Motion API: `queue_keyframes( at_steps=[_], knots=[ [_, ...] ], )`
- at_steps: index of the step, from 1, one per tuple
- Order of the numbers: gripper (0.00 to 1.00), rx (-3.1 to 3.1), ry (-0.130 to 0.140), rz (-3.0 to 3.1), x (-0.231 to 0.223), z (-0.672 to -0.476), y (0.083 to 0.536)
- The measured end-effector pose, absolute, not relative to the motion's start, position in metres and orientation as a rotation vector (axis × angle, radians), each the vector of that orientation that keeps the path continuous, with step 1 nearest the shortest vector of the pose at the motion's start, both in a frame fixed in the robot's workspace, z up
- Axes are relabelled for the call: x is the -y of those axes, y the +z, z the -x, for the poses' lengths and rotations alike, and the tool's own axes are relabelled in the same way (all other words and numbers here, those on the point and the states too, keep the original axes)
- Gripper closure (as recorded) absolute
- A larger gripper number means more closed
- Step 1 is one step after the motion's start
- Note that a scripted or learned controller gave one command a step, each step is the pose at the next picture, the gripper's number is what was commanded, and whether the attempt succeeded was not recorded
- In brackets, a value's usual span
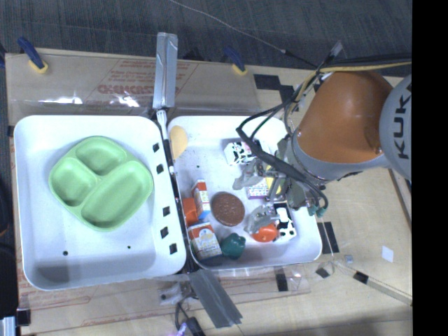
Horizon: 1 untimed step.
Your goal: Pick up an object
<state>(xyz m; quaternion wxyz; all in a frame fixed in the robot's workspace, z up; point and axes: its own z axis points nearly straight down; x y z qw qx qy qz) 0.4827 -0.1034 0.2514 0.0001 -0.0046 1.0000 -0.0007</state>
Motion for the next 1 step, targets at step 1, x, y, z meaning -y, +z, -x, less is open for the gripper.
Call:
queue_keyframes(
  at_steps=[1],
  knots=[
    [0.0, -3.136, 0.0, 0.123, 0.0919, -0.4979, 0.1404]
  ],
)
